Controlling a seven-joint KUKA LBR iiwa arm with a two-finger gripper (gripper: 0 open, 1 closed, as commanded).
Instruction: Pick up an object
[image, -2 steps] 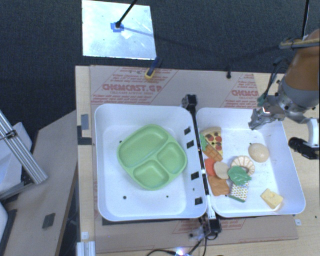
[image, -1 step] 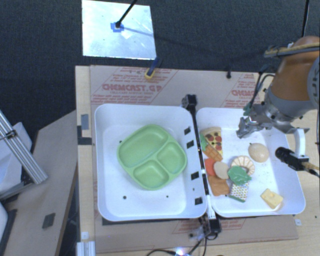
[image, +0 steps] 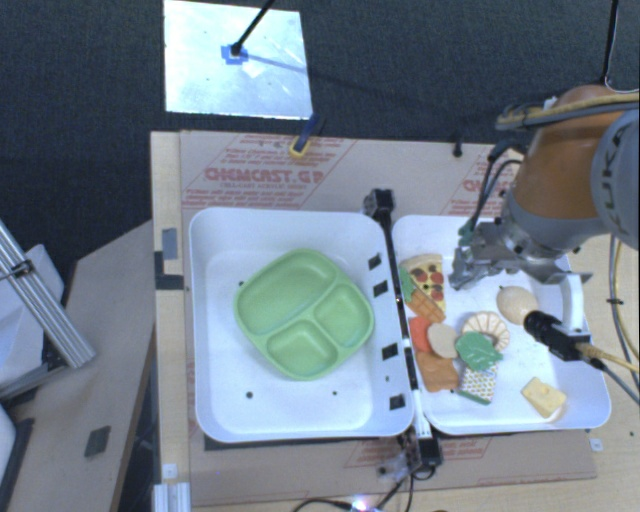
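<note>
Fingers (image: 463, 272) are seen low over the right bin (image: 590, 410); released or clenched cannot be told, and nothing is seen held. Pizza slice (image: 424, 272) is placed just beside them, bin-divider side. Risk: closure on bare floor if descent is misaligned, or slice shoved away.

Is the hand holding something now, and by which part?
Nothing seems held; the hand hovers above the right bin beside the pizza slice toy.
</note>
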